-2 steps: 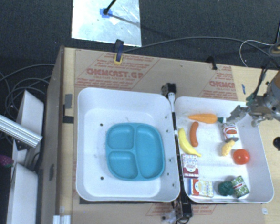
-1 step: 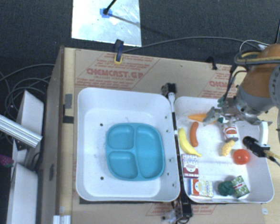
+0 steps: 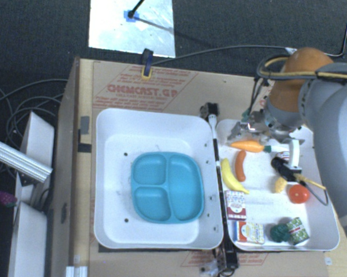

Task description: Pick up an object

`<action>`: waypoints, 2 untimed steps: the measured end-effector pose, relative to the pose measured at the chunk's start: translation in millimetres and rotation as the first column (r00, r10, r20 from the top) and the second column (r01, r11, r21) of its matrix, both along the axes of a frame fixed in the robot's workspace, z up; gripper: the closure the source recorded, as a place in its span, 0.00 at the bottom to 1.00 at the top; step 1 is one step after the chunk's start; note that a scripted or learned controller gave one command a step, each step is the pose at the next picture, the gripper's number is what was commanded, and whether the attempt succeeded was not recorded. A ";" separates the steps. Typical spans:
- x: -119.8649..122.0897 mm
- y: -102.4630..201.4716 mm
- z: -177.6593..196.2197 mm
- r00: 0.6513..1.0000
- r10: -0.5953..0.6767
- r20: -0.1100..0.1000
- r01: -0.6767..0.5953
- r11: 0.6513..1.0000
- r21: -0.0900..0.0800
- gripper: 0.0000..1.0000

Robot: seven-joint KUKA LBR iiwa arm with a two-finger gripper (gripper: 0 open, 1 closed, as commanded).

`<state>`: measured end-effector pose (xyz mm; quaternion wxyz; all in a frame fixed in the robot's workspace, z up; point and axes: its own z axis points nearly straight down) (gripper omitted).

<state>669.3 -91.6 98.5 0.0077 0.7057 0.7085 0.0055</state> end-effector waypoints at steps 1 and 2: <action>2.4 -1.8 13.6 1.000 0.003 0.009 -0.003 1.000 -0.006 1.00; 2.1 -1.8 13.3 1.000 0.004 0.008 -0.004 1.000 -0.006 0.00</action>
